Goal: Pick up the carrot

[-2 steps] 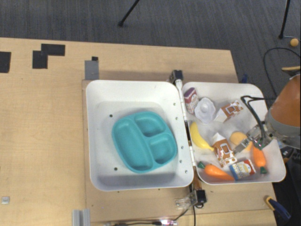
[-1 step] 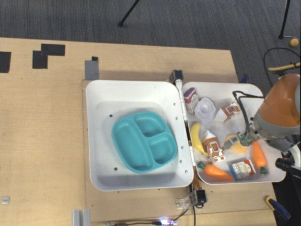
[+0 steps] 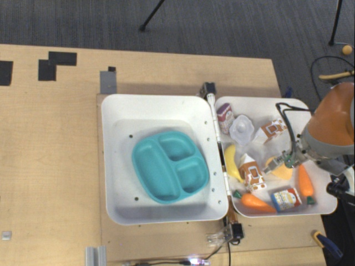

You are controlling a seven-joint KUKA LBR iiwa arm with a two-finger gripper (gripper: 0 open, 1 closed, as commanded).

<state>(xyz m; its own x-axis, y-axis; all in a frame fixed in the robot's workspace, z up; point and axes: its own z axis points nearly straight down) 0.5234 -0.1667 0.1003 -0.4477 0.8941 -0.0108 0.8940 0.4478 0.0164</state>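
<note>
Orange, tapered and two in number: I count a pair of carrots in the right bin. The first carrot lies along the bin's near wall, long axis close to left-right, its green-tipped end toward the left and its body running right to touch a small labelled carton. The second carrot lies near the right wall, long axis roughly near-far with a slight tilt, a green end at its near tip.

The same bin also holds a yellow banana against the left wall, a small purple-and-white cup, a clear plastic cup, two brown-and-white cartons and, and a pale yellow block.

The left bin holds one teal divided plate, three compartments, lying flat near the centre.

The gripper sits over the right bin, between the yellow block and the upper carton, just beside the second carrot's far end. I cannot tell whether its claw is spread or pressed together; the arm's orange band covers much of it.
</note>
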